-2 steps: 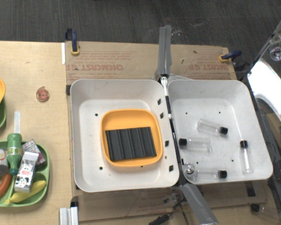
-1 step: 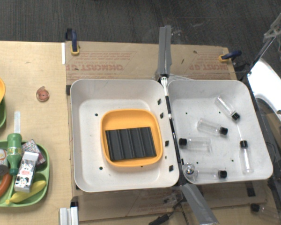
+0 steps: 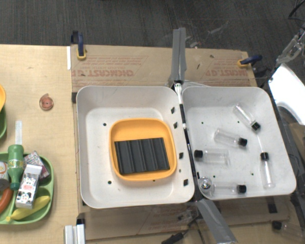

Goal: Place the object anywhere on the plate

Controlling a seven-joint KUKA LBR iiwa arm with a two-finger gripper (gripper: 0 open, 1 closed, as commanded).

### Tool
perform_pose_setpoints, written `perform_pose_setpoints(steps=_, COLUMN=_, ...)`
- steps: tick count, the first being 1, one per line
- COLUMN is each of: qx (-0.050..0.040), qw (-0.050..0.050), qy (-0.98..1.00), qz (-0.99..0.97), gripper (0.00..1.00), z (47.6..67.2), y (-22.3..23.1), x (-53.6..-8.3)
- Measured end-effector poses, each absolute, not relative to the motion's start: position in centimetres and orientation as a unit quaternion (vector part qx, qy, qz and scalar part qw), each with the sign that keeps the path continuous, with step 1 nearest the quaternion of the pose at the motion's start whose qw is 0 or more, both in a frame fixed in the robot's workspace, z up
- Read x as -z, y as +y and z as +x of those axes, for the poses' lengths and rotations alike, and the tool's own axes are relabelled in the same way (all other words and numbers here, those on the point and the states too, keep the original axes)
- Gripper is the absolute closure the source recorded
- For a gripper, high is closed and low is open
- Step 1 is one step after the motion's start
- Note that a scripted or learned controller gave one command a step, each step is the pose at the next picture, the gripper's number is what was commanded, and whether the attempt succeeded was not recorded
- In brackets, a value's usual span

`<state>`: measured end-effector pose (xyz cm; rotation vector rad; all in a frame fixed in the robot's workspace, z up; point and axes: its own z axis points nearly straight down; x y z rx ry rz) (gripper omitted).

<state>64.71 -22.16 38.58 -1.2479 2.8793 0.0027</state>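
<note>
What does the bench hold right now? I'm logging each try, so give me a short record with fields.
left bin: holds an orange plate
on the plate: a dark ribbed block
right bin: five clear vials with black caps, lying scattered
far left of bench: green tray of toy food
task state: the ribbed block already lies on the plate

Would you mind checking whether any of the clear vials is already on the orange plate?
No, the orange plate holds a dark ridged block; the vials lie in the right bin.
</note>
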Motion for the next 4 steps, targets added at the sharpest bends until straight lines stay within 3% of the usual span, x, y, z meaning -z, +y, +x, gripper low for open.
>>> perform_pose_setpoints(steps=2, qx=-0.001, qw=0.002, qy=0.725, qz=-0.689, gripper=0.0, z=65.9, y=-21.9, x=-29.4)
perform_pose_setpoints(steps=4, qx=-0.0014, qw=0.003, qy=0.453, qz=-0.891, gripper=0.0, z=66.0, y=-21.0, x=-27.6)
